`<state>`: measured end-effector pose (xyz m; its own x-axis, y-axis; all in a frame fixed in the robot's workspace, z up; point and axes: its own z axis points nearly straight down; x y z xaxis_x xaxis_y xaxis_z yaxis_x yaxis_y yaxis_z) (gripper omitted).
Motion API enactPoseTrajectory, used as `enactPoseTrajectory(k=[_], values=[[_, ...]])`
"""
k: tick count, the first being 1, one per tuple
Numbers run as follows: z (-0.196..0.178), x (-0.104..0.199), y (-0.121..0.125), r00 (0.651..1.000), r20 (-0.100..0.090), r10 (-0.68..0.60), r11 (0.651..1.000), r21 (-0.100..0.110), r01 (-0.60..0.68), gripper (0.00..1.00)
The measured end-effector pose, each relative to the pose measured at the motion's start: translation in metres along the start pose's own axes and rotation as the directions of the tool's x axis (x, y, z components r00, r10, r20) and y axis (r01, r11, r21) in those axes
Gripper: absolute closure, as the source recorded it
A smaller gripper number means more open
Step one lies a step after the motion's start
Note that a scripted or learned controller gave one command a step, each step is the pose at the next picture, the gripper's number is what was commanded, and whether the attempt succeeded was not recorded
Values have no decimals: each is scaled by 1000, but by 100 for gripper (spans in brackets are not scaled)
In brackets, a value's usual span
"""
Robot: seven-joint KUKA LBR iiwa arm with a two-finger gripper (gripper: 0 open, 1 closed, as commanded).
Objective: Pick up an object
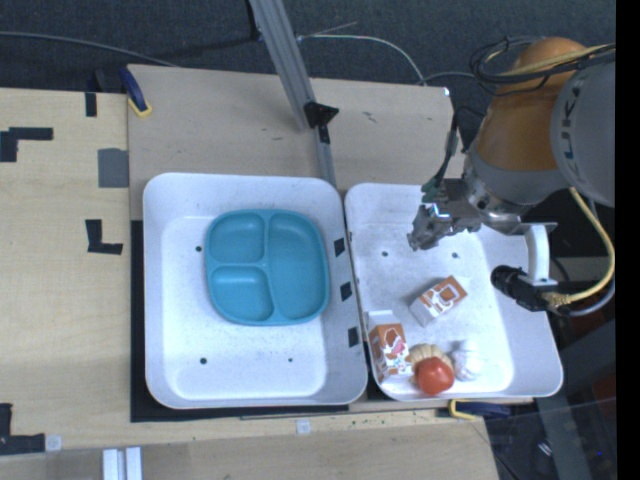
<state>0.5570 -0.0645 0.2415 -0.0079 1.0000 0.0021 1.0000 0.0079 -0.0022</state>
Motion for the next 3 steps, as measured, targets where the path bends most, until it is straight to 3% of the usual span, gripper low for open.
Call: enactPoseTrajectory(k=[1, 2, 3], values=[[-6, 49, 14, 1000, 0, 1, 1000, -2, -1, 100], [12, 101, 25, 1000, 1, 1, 1000, 1, -1, 100], [9, 151, 52, 1000, 0, 1, 1000, -2, -1, 100]])
